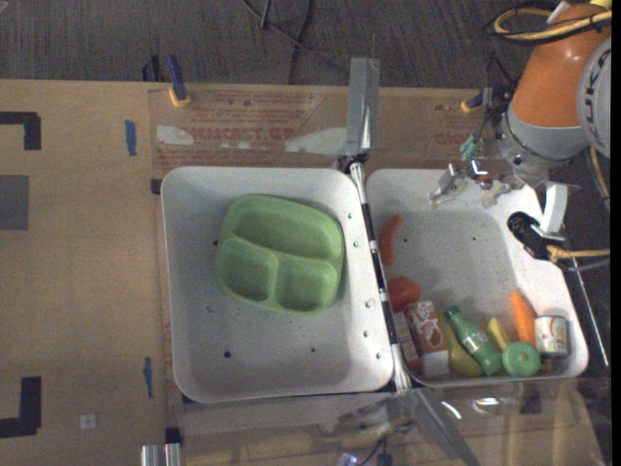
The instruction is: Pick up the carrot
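Observation:
The carrot [524,316], a short orange tapered piece, lies near the right wall of the right bin [456,250], between a yellow piece and a small can. My gripper [472,185] hangs over that bin's far edge, well above and to the left of the carrot. Its two metal fingers [443,188] are spread apart with nothing between them, so it is open.
In the right bin lie an orange-red elongated piece [389,239], a tomato [404,291], a small carton [425,330], a green bottle [473,338], a green round lid [521,359] and a can [551,336]. A green divided plate [279,252] sits in the left bin [194,338].

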### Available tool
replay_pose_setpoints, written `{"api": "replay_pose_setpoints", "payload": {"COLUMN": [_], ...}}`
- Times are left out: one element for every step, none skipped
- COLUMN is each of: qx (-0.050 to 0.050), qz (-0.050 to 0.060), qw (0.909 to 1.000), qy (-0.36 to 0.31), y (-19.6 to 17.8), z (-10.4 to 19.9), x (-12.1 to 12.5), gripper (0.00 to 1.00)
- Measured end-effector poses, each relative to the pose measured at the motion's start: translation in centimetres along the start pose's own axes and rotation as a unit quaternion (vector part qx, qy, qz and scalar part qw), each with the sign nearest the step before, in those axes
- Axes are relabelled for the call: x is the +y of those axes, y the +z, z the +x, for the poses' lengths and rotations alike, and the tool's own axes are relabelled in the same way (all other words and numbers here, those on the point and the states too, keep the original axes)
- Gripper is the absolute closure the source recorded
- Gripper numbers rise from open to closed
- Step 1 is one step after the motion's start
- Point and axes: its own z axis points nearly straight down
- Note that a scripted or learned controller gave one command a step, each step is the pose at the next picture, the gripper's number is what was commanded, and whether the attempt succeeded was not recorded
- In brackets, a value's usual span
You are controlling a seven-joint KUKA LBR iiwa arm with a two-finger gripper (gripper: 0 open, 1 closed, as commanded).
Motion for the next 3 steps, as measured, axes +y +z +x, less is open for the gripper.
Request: {"api": "replay_pose_setpoints", "payload": {"qx": [0.000,-0.001,0.003], "qz": [0.000,-0.002,-0.004], "qw": [0.9942,0.9890,0.9995], "qy": [-0.107,-0.148,-0.031], "y": [2.8,9.9,8.7], "z": [0.2,-4.0,-7.5], "x": [-0.3,-8.6,-15.2], "gripper": [0.00,0.00,0.00]}}
